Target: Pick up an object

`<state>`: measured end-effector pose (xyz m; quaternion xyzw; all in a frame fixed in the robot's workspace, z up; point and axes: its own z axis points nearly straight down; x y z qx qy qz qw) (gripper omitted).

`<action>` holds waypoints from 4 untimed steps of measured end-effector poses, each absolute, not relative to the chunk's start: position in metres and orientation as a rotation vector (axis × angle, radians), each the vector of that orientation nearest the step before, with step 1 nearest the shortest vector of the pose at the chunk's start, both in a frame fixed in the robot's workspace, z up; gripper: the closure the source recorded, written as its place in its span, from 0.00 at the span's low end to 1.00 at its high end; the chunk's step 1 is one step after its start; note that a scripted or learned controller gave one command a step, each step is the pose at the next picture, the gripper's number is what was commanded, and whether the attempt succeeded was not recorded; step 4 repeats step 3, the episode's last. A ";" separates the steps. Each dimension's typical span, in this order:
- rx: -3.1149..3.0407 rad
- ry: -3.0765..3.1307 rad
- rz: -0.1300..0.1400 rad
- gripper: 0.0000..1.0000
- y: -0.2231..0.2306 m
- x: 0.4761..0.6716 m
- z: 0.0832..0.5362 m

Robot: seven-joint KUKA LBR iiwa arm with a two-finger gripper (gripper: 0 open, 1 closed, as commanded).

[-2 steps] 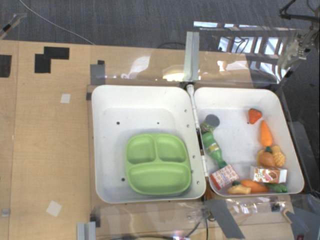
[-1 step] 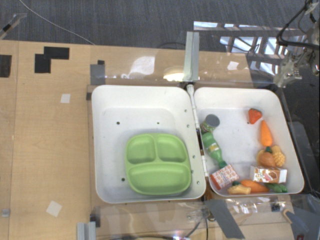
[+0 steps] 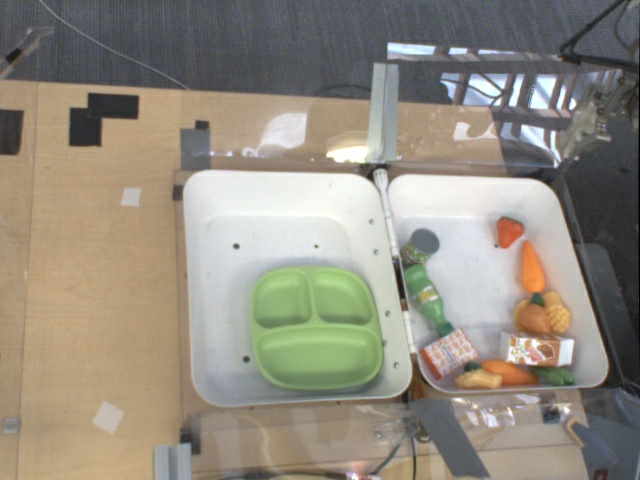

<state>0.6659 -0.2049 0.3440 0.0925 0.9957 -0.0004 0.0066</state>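
The right bin (image 3: 470, 213) holds several toy foods. A green bottle (image 3: 424, 293) with a grey cap lies along its left wall. A red strawberry (image 3: 509, 231) and an orange carrot (image 3: 531, 265) lie near the right wall, with an orange corn-like piece (image 3: 543, 315) below them. Along the front are a red patterned box (image 3: 451, 353), a small juice carton (image 3: 538, 350) and another carrot (image 3: 510, 373).
The left bin (image 3: 230, 228) bears a green divided plate (image 3: 315, 326) at its front. A metal post (image 3: 383, 108) stands behind the wall between the bins. Black markers (image 3: 100, 116) lie on the wooden bench at the left.
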 end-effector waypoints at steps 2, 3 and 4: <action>0.522 3.082 0.001 1.00 -0.151 0.658 0.334; 0.347 3.113 -0.003 1.00 -0.192 0.596 0.311; 0.347 3.113 -0.003 1.00 -0.192 0.596 0.311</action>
